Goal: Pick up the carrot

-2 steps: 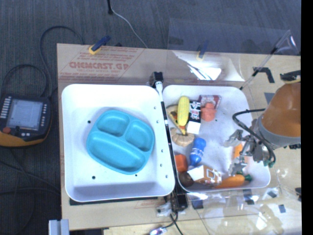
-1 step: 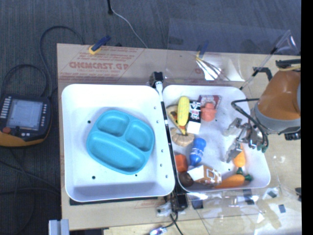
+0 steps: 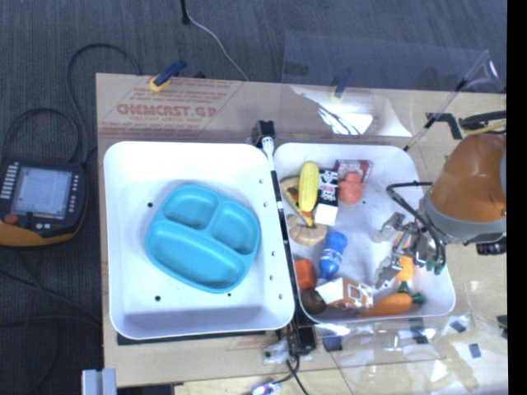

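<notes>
A handheld control pad (image 3: 37, 200) lies on the dark floor at the far left, its cable looping above it; next comes the left bin (image 3: 123, 303), which holds a blue divided plate (image 3: 204, 235) set at a slant; a black clip (image 3: 264, 133) sits at the top of the seam between the two bins. The right bin (image 3: 387, 156) is crowded: a yellow corn cob (image 3: 308, 185) stands near its top left, with a round tan piece (image 3: 310, 235) below it; a blue bottle (image 3: 332, 253) lies just right of that; a red-and-white pack (image 3: 352, 171) rests near the top wall; a small carton (image 3: 344, 294) sits near the front wall. The carrot (image 3: 385, 304) lies along the front wall, just right of the carton; the gripper (image 3: 401, 253) hangs just above it, and whether its fingers are apart or together I cannot tell; the arm (image 3: 469, 189) enters from the right.
</notes>
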`<state>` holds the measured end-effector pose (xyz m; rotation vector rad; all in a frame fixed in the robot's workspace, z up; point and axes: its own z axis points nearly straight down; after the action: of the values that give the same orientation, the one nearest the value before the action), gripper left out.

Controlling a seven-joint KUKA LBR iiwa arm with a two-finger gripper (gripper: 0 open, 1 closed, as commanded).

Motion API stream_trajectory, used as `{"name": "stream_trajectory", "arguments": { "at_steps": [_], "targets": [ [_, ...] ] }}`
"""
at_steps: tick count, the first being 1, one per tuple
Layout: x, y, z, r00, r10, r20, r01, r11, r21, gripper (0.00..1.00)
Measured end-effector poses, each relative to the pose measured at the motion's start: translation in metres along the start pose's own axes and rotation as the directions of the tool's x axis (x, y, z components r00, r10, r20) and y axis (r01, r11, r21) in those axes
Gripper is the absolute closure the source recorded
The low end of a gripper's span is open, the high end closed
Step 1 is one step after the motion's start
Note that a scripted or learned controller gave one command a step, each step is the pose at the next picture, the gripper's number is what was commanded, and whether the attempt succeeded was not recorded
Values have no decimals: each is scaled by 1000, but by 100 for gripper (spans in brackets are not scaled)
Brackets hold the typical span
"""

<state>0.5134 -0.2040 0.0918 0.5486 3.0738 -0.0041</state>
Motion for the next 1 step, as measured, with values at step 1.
{"name": "stream_trajectory", "arguments": {
  "at_steps": [1],
  "targets": [
    [-3, 1, -11, 1000, -1, 6, 1, 1000, 0, 100]
  ]
}}
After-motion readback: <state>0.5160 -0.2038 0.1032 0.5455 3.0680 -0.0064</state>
